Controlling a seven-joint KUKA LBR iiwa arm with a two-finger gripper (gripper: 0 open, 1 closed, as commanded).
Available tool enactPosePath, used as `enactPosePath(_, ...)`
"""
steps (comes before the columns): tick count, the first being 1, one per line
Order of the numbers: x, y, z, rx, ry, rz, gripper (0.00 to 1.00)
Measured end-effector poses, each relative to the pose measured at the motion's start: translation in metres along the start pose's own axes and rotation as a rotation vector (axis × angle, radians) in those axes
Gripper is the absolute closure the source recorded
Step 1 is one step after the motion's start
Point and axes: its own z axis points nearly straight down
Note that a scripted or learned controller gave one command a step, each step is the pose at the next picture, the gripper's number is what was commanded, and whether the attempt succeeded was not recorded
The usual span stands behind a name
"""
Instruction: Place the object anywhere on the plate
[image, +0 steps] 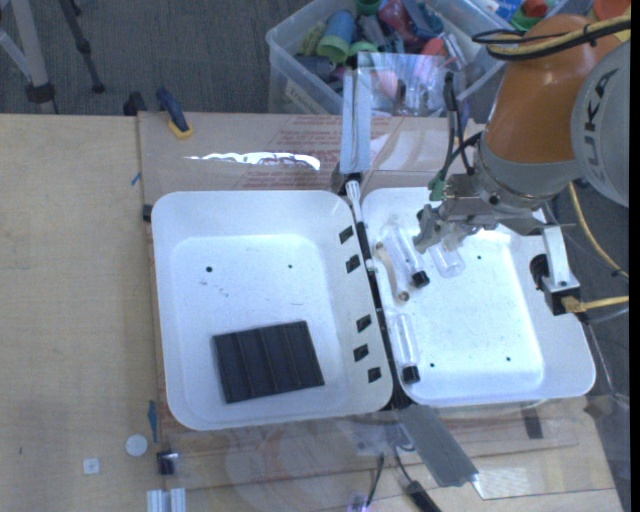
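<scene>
A black ribbed plate (268, 361) lies flat in the lower part of the left bin (190, 230). In the right bin (520, 340) lie small clear tubes with black caps: one (402, 260) near the upper left corner, another (406, 347) along the left wall lower down. A third clear piece (448, 263) sits just below my gripper (441, 237). The gripper hangs over the upper left part of the right bin, close above that piece. Whether it touches the piece is unclear.
The grey arm with its orange band (540, 100) comes in from the upper right. A black divider with clips (362, 300) separates the bins. A tub of colourful objects (380, 50) stands behind the bins. Small parts (135, 446) lie on the bench at the lower left.
</scene>
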Motion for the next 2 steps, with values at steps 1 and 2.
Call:
enactPosePath(1,0.087,0.014,-0.020,-0.001,0.000,0.114,1.00)
enactPosePath(2,0.140,0.046,-0.046,0.000,-0.001,0.169,1.00)
